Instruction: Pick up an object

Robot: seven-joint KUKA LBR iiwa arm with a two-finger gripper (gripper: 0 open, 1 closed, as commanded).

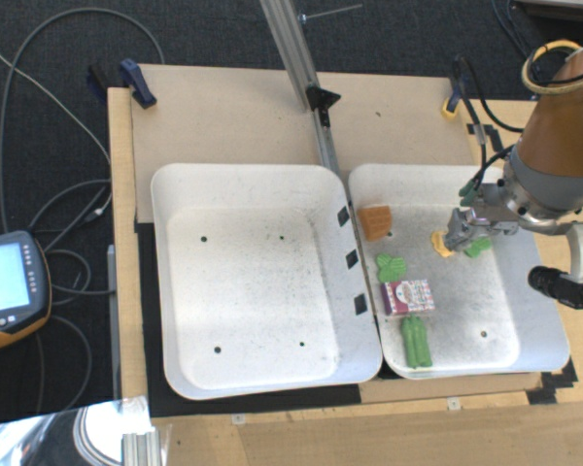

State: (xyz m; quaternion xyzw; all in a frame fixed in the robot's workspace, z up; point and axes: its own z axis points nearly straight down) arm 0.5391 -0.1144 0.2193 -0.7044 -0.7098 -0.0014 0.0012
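My gripper (460, 235) hangs low over the upper middle of the right bin (496, 352), reaching in from the right. A small yellow piece (441, 247) pokes out just left of its tip and a small green piece (478, 248) just right of it; whether either is held I cannot tell. An orange block (374, 221) lies at the bin's upper left. Below it are a light green item (391, 267), a purple and white box (408, 297) and a dark green cucumber-like piece (416, 343).
The left bin (175, 260) lies beside the right one, with black clips (351, 258) along the shared rim. A slanted metal rail (291, 37) comes down to the bins' top junction. Cables and a yellow clamp (454, 103) sit behind the right bin.
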